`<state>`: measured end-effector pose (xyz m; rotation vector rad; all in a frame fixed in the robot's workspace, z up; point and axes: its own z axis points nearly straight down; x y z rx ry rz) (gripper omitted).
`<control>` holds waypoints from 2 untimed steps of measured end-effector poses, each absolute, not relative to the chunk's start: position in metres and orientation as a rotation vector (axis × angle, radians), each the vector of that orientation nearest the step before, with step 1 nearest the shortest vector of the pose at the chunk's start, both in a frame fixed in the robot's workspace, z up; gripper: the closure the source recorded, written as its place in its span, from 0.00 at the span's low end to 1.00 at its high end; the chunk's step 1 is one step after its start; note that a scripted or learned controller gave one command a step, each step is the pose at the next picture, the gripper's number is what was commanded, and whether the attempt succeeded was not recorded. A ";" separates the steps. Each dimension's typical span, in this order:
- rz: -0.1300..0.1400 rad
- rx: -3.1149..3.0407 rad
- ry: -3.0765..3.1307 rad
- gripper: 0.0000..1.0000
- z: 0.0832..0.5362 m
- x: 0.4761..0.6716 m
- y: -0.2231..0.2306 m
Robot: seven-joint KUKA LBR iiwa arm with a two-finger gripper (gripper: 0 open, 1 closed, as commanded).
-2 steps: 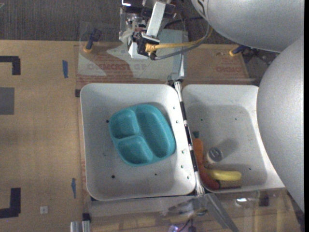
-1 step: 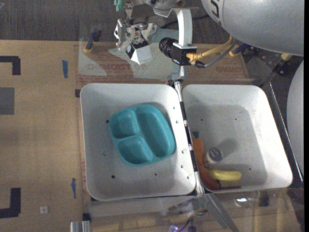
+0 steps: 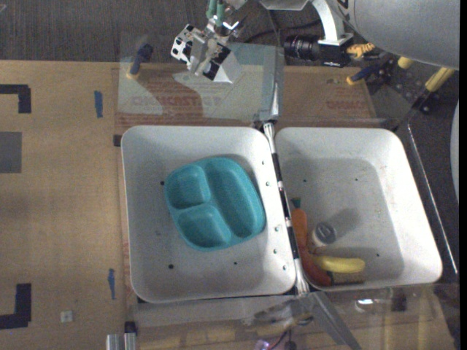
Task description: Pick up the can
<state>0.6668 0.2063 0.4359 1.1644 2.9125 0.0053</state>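
White plastic, twice over: two shallow bins sit side by side on the cardboard-brown tabletop (image 3: 66,217), their inner walls meeting along a thin seam near the middle. The left bin (image 3: 142,152) carries a teal divided plate (image 3: 214,203), three compartments showing, lying flat and turned at a slight angle. The right bin (image 3: 394,166) holds its contents crowded into the near corner against the seam. There the can (image 3: 324,234) stands upright, its pale round top facing up, just beside an orange carrot (image 3: 300,228) that runs along the inner wall. A yellow banana (image 3: 340,264) lies crosswise just in front of the can, near the bin's front wall, with a reddish piece (image 3: 314,270) beneath its left end.

The grey arm (image 3: 408,13) reaches in from the right, high over the tabletop's far edge. Its pincer (image 3: 206,63) hangs well apart from both bins, above a clear sheet (image 3: 157,93) lying beyond the left bin, and nothing shows between its fingers; whether they stand wide or narrow cannot be told from here. Blue tape marks (image 3: 98,103) dot the tabletop's left side, and black corner markings (image 3: 20,97) sit near its left edge. The can rests untouched in the right bin.
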 end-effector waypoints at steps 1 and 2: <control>0.003 0.841 3.025 1.00 0.436 0.655 0.217; 0.006 0.188 3.129 1.00 0.437 0.658 0.227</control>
